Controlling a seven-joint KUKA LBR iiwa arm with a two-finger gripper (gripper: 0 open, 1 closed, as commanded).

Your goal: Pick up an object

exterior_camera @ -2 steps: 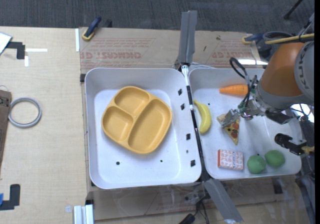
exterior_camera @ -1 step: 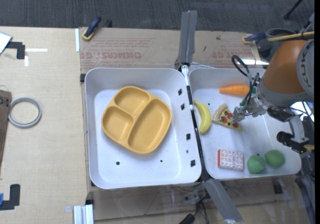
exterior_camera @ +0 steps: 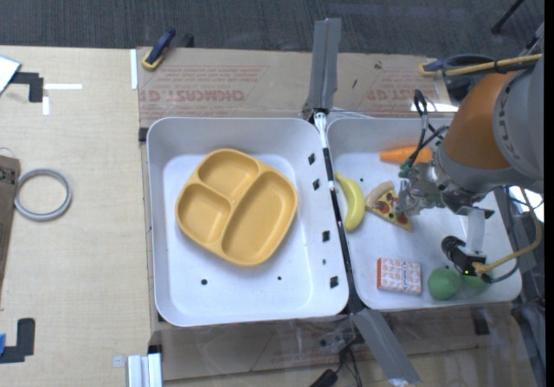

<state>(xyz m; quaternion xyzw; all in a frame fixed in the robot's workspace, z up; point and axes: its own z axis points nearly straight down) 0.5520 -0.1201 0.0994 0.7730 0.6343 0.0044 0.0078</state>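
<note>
The grey arm (exterior_camera: 485, 134) reaches in from the right, its orange band bent over the right bin (exterior_camera: 372, 138), and the jaws hang low over that bin's middle. From where I stand the wrist and cables hide them, so I cannot tell whether they are wide or narrow, and nothing shows between them.

Just beside the jaws, on their left and a little lower in the view, lies a toy pizza slice (exterior_camera: 388, 203), flat on the bin floor. I cannot tell whether the jaws touch it. Further left of the jaws, against the wall shared by the two bins, a banana (exterior_camera: 351, 202) lies curved. Just above the jaws in the view, towards the bin's far wall, an orange carrot (exterior_camera: 396, 153) lies on its side, partly behind the cables. Below the jaws, near the bin's front wall, lies a small red and white box (exterior_camera: 399, 275), and to its right a green round fruit (exterior_camera: 443, 284).

Well to the left of the jaws, in the left bin (exterior_camera: 173, 290), a yellow divided plate (exterior_camera: 237, 205) lies flat. Further left again, on the wooden surface (exterior_camera: 78, 290), lies a roll of tape (exterior_camera: 41, 194).
</note>
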